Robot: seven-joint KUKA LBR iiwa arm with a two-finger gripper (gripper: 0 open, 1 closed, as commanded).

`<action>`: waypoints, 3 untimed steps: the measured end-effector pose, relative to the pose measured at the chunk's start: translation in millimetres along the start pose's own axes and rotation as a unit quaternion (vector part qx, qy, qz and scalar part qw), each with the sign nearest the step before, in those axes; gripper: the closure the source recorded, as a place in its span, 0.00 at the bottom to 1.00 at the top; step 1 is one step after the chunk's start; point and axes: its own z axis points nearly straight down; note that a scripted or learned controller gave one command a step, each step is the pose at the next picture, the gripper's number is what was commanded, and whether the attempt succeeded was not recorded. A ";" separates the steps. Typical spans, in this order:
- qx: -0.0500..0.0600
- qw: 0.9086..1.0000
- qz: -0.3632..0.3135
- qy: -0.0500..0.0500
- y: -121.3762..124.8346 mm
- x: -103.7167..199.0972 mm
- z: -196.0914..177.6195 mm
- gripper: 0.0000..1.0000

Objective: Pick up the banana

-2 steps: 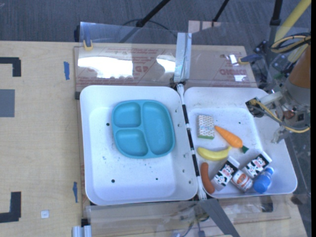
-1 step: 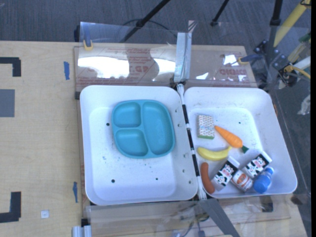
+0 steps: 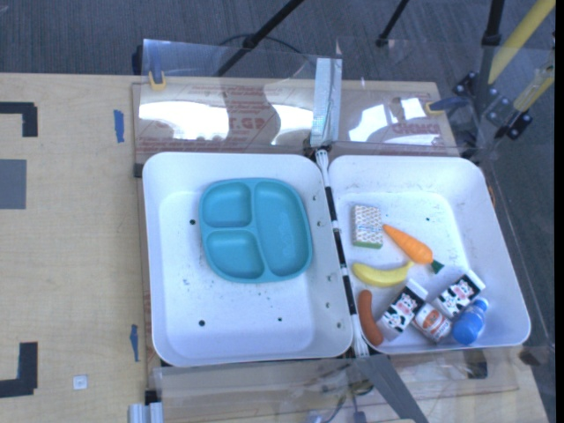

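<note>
1. Banana (image 3: 381, 274) lay in the right bin (image 3: 480, 199), near its left wall, between the carrot (image 3: 408, 244) above and the sausage (image 3: 369, 316) below.
2. A good grasp would probably come straight down across its narrow middle, clear of the milk carton (image 3: 402, 309) close by.
3. I could not tell the tool's state.
4. Counted: one banana, one carrot, one sausage, two cartons, one can (image 3: 432, 322), one blue bottle (image 3: 468, 325), one cracker packet (image 3: 367, 225); one teal plate (image 3: 256, 229) in the left bin (image 3: 167, 263).

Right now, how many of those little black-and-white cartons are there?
2, both in the right bin: one carton just below the banana, the other carton right of it, above the blue bottle cap.
</note>
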 end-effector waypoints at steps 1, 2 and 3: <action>-0.001 0.995 0.095 0.001 6.6 6.8 -10.2 0.00; 0.002 0.995 0.098 -0.002 -2.9 -20.5 -2.3 0.00; 0.000 0.995 0.095 0.000 8.3 10.9 -10.2 0.00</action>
